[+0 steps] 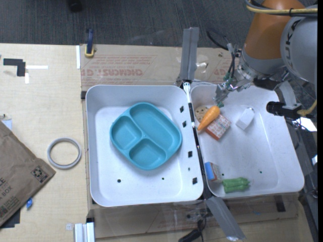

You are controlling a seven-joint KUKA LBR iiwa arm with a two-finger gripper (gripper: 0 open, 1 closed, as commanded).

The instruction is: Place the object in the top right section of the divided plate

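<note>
The two-finger gripper (222,96) hangs over the far left part of the right-hand shallow white bin (272,150), at the end of the grey arm with its orange band (272,21) that reaches in from the right. Whether it is spread or pressed together cannot be told from this slanted view; its tips are small and dark against the bin wall. Nothing can be seen held by it.

Just below and beside the tips lies the orange plastic carrot (208,117), tilted, its thicker end pointing up toward the gripper. Whether the tips touch it cannot be told. The carrot rests against a small red and white printed box (219,128), and behind it, near the bin's left wall, sits a round brown biscuit-like piece (201,111). Further right in the same bin lies a small white block (245,119). At the near edge of that bin are a green leafy toy vegetable (235,184) and a small blue and orange packet (210,171).

In the left-hand shallow white bin (101,135) sits the teal divided plastic plate (146,135), turned at an angle, with three sections.

On the wooden bench to the left lie a grey tape ring (64,152) and a brown cardboard box (17,173).
</note>
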